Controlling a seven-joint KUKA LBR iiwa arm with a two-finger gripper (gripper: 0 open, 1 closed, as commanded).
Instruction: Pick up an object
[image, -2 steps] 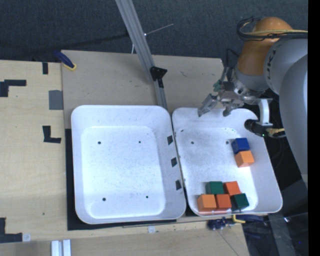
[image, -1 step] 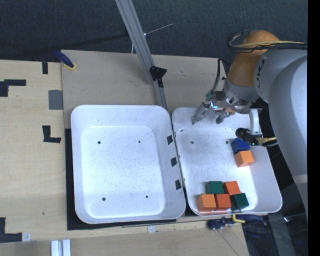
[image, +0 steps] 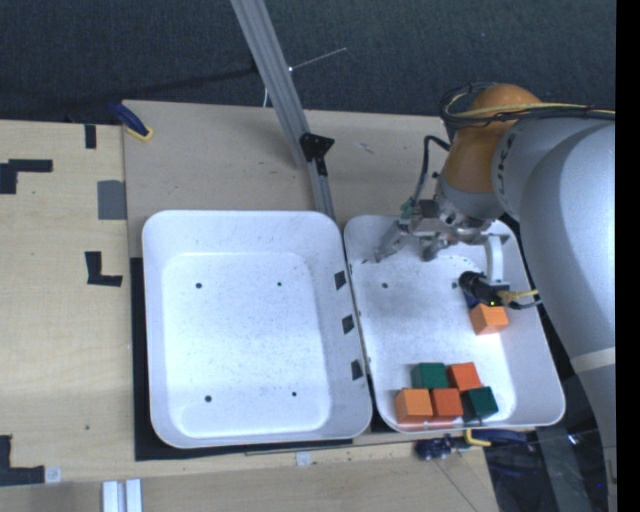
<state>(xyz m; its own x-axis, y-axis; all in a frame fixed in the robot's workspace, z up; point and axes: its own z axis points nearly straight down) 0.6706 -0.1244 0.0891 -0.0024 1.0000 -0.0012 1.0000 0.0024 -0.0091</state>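
Mid-approach, the tool (image: 405, 248) hangs wide and empty at the far end of the right bin (image: 420, 325); next it must straddle the lone orange block (image: 490, 319).

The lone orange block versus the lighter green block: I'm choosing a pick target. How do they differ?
The lone orange block is orange, the lighter green block green. The lone orange block stands apart from the others; the lighter green block sits packed against neighbouring blocks. Both are small cubes in the right-hand bin.
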